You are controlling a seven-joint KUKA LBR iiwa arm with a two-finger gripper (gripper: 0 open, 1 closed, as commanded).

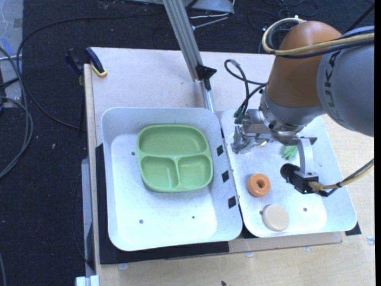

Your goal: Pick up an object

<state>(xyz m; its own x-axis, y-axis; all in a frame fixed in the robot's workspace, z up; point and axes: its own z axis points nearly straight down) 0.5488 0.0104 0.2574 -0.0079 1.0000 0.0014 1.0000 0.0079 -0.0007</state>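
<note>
An orange ring-shaped object (258, 185) lies in the right bin (333, 210), near its middle. A beige round object (275, 217) rests closer to the front edge. A small green object (290, 152) peeks out beside the arm's wrist. My gripper (242, 140) hangs over the back left part of the right bin, above and to the left of the orange ring. Its metal fingers point down, and nothing is visible between them.
The left bin (119, 219) holds a green divided plate (175, 158). A black cable connector (297, 177) dangles over the right bin beside the ring. A slanted metal pole (184, 34) rises behind the bins. A clamp (92, 61) sits at the bench's back left corner.
</note>
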